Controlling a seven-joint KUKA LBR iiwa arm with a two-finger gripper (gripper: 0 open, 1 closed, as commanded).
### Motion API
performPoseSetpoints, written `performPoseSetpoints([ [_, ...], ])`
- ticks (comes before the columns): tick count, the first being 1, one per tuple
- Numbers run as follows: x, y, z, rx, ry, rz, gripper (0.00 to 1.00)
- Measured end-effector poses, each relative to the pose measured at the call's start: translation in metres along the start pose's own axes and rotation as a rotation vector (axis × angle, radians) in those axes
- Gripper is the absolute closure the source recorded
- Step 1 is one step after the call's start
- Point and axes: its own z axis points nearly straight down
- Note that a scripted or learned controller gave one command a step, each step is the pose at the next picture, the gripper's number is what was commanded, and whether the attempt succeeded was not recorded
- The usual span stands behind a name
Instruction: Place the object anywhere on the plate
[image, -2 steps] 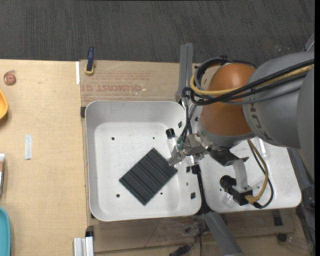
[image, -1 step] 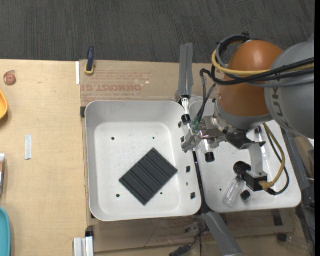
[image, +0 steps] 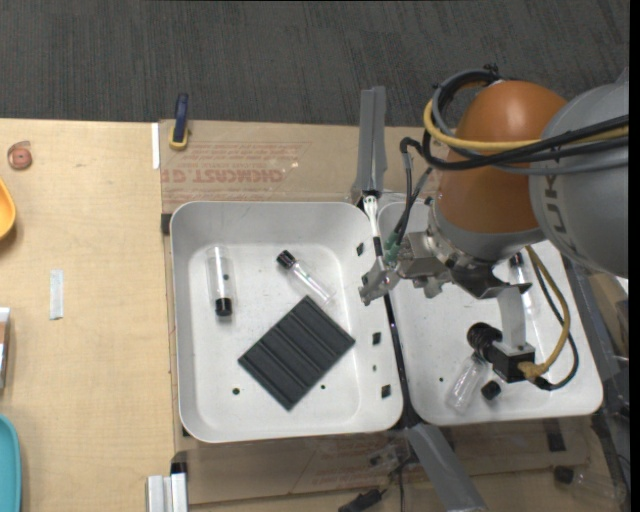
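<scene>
- Two clear tubes (image: 218, 282) are lying in the left bin (image: 185, 300); the nearer tube (image: 303, 276) is resting just beside the black plate (image: 297, 352), left of the tool (image: 375, 285).
- Tool is hovering over the bins' shared rim; whether open or closed cannot be told.

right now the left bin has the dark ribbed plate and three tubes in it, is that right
Not three. The left bin holds the dark ribbed plate and two tubes, a left tube and a slanted tube, as the camera view shows.

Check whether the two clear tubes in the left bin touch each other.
Apart. The camera view shows the left tube and the slanted tube separated by bare floor of the left bin.
</scene>
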Motion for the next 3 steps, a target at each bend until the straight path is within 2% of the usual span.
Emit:
performPoseSetpoints([
  [1,0.051,0.047,-0.042,0.000,-0.001,0.224,0.00],
  [2,0.105,0.115,-0.064,-0.002,-0.001,-0.028,0.00],
  [3,0.104,0.115,-0.071,0.001,-0.005,-0.028,1.00],
])
